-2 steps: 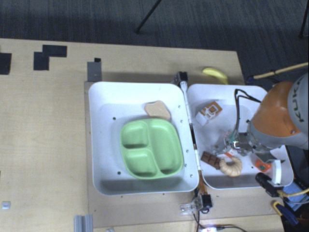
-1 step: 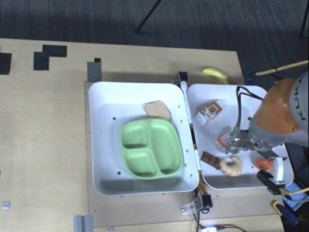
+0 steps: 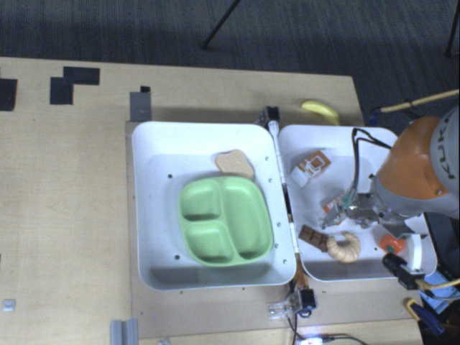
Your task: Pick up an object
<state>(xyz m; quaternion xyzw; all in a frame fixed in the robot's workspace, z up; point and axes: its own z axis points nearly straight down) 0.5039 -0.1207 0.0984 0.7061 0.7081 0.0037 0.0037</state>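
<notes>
The pale wood-look bench (image 3: 65, 214) appears matt and smooth. Both shallow white plastic bins (image 3: 154, 192) (image 3: 366, 139) carry a soft sheen. The green divided plastic tray (image 3: 226, 218) looks smooth and slightly glossy; dark carpet (image 3: 144, 13) beyond looks rough.

- You see two white bins side by side on the counter (image 3: 65, 214); the left bin (image 3: 154, 192) holds a green divided tray (image 3: 226, 220) with a tan bread slice (image 3: 234, 163) touching its 12 o'clock edge.
- In the right bin (image 3: 316, 264), the arm's claw (image 3: 343, 208) sits low near the middle.
- At the claw's 6 o'clock lie a pretzel (image 3: 343, 247) and, just beside it, a brown chocolate bar (image 3: 312, 236).
- At its 11 o'clock lies a small brown-and-white packet (image 3: 311, 165).
- A banana (image 3: 320, 110) rests on the counter at the right bin's 12 o'clock.
</notes>
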